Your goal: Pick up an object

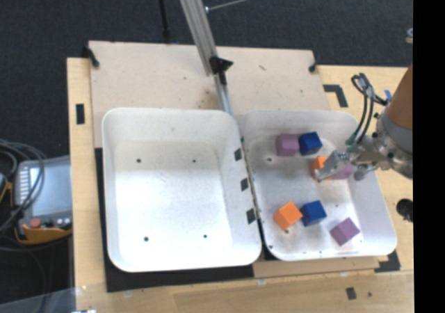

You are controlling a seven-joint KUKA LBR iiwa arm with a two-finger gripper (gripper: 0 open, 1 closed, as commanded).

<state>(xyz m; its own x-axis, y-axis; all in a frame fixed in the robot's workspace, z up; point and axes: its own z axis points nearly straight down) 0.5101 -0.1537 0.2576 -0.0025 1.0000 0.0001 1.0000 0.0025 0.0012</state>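
The grey arm (398, 120) comes in from the right, orange band above its wrist, bent low. Its gripper (327, 170) points left and down, the fingertips too blurred to judge.

Nothing readable anywhere here, no text, labels, brand names or numbers. The blocks are plain coloured faces, the bins (174, 120) are bare white with a few dark dots, and the bench (160, 71) just has black corner marks, not letters. The little grey box (43, 193) off to the side has buttons, but it's way too small and blurry to make out.
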